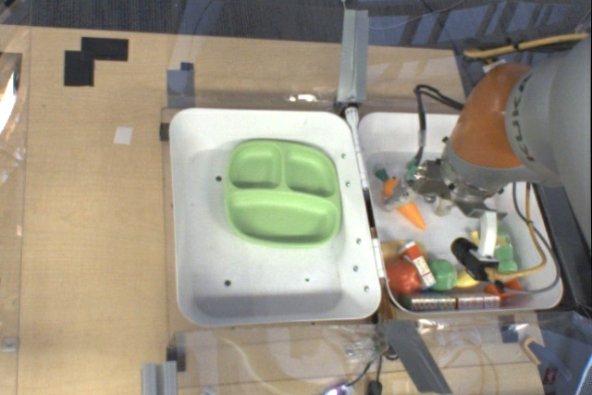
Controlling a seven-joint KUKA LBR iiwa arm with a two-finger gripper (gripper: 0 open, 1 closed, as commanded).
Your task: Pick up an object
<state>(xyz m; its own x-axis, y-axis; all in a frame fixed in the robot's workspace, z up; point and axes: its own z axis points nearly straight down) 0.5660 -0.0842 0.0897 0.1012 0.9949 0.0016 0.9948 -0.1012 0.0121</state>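
Note:
My gripper [427,184] hangs low over the middle of the right bin [388,136], under the orange-banded wrist. An orange carrot toy [413,216] lies just below and left of it. A small orange and green piece [389,187] sits to the gripper's left, near the bin's left wall. Nothing can be seen held in the gripper. A red tomato toy [401,277], a green toy [443,274] and a dark bar [433,302] crowd the bin's near edge.
The left bin [199,291] holds a light green divided plate [282,192] in its middle. A green piece [504,253] lies at the right bin's near right. A metal post [352,60] rises behind the wall between the bins.

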